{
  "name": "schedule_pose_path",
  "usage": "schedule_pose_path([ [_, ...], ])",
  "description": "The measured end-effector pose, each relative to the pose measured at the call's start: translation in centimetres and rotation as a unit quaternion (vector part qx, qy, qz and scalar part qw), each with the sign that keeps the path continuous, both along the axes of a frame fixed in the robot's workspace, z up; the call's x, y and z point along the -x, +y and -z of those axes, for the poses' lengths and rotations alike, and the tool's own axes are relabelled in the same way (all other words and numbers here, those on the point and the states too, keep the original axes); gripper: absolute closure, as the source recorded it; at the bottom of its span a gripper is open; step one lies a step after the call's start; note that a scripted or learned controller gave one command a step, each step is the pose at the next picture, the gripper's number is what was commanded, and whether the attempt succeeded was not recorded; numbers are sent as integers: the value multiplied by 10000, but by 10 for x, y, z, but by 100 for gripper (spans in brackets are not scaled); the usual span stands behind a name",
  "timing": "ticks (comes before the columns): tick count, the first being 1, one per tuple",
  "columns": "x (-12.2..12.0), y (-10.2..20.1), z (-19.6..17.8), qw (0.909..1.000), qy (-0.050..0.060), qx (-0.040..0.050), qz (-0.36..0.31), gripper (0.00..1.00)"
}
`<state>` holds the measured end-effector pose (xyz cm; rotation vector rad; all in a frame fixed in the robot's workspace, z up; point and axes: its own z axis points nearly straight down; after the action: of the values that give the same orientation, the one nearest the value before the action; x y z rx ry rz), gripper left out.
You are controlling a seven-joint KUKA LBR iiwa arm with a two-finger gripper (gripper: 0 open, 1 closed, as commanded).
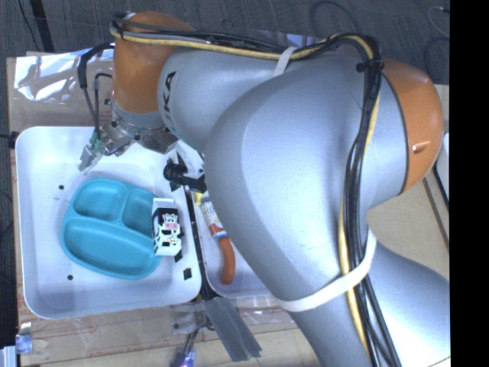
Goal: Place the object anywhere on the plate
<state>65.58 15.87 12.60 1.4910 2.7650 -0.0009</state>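
Observation:
A blue divided plate (107, 228) lies in the left white bin (38, 205). A small black-and-white cow-patterned box (166, 232) rests at the plate's right edge, partly on its rim. My gripper (93, 153) hangs over the bin's upper part, just above and left of the plate's top edge, well apart from the box. Its fingers point down-left, and their state is unclear from here. Nothing shows between them.
The arm's big grey body covers most of the right bin (218, 285). An orange-red sausage-shaped thing (227, 260) and a small tube-like thing (210, 216) lie in the visible strip of that bin. Crinkled clear plastic (46, 75) lies beyond the left bin.

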Motion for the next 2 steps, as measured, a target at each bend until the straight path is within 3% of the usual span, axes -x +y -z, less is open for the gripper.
schedule_pose_path([
  [1, 0, 2, -10, 10000, 5, 4, -35, 100],
  [2, 0, 45, -40, 9921, 8, 6, 1251, 100],
])
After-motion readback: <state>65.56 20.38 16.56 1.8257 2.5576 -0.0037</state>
